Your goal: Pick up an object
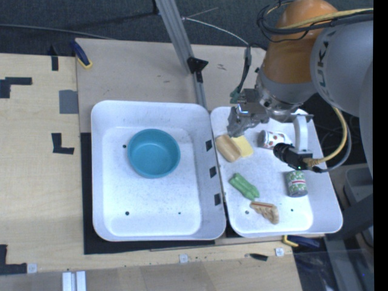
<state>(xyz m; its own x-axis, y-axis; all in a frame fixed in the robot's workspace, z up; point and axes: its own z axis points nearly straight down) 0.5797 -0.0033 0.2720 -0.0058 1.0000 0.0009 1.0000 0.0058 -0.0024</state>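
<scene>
My gripper [241, 125] hangs low over the back left part of the right bin [321, 220]. Just in front of it lie a tan bread-shaped piece [227, 149] and a yellow block [244, 145], touching each other. I see nothing held in the gripper. A green object [244, 186] lies near the bin's middle, a brown flat piece [265, 211] near its front, and a small can [296, 183] stands to the right.
A blue bowl [153, 153] sits in the left bin [109, 223]. A metal pole [179, 35] slants up behind the bins. The arm's grey body and orange band [300, 17] overhang the right bin's back right corner.
</scene>
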